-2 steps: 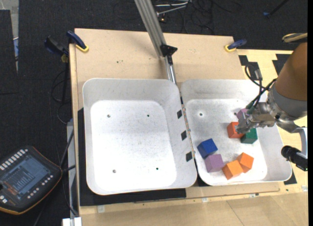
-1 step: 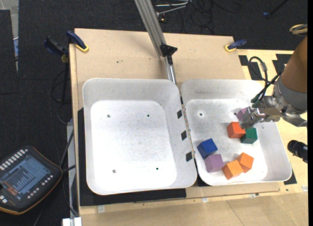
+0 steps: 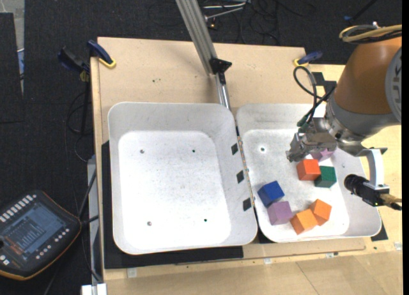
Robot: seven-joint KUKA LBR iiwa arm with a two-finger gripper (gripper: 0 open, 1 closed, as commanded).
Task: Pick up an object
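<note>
**Now low over the red block in the right-hand bin**

Down inside the right shallow white plastic bin point(image 3: 358, 226), with the gripper point(image 3: 305, 151) hanging from the grey arm with its orange band point(image 3: 367, 76). Impossible to tell its state: hidden by the wrist, no object seen in its hold. Just below and touching or nearly so: a red-orange wooden cube point(image 3: 308, 169), probably the target, given how closely the tool sits above it. Right beside that, a dark green cube point(image 3: 327, 176); a small pale purple piece point(image 3: 326, 154) tucked against the gripper's near side, mostly hidden. Further below: a blue cube point(image 3: 271, 192), a lilac cube point(image 3: 279, 212) and two orange blocks point(image 3: 312, 216) clustered near the bin's lower wall. Well off to the left, the second white bin point(image 3: 121, 159), both resting on the tan wooden counter point(image 3: 160, 64). Tight neighbours likely a risk: green cube close enough to foul a closing grip.
</note>
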